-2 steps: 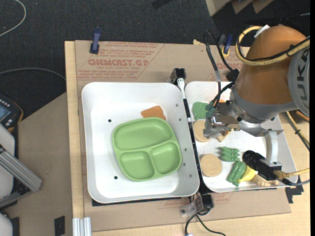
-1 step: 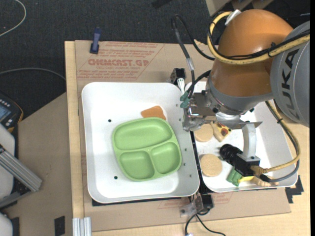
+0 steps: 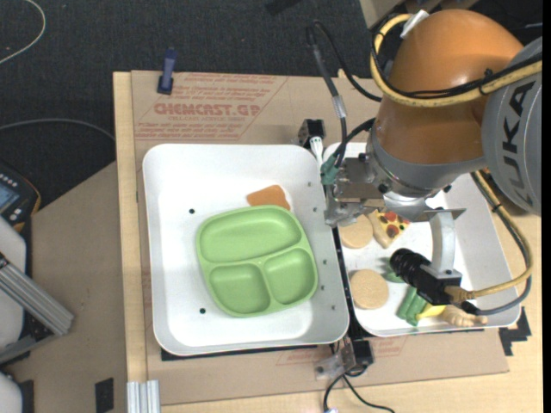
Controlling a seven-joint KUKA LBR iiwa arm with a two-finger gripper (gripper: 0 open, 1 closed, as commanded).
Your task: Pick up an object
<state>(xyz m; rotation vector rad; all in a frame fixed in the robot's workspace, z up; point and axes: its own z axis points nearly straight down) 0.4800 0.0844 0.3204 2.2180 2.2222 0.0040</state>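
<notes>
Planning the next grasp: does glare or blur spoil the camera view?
Camera view: sharp and evenly lit; the green three-compartment plastic tray shows soft sheen, no washout; the arm's orange band has a mild highlight and hides part of the right white bin; the round tan disc looks crisp.

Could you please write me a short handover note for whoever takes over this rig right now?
Gripper: low over the left side of the right bin, under the wrist. Open or shut cannot be told, and nothing is seen held.
Left bin: green divided plate, with an orange piece just behind it.
Right bin: a tan disc and a spotted slice by the gripper, a second disc and a green item nearer the front.
Done: no pick visible yet.
Left: grasp and lift one object.
</notes>
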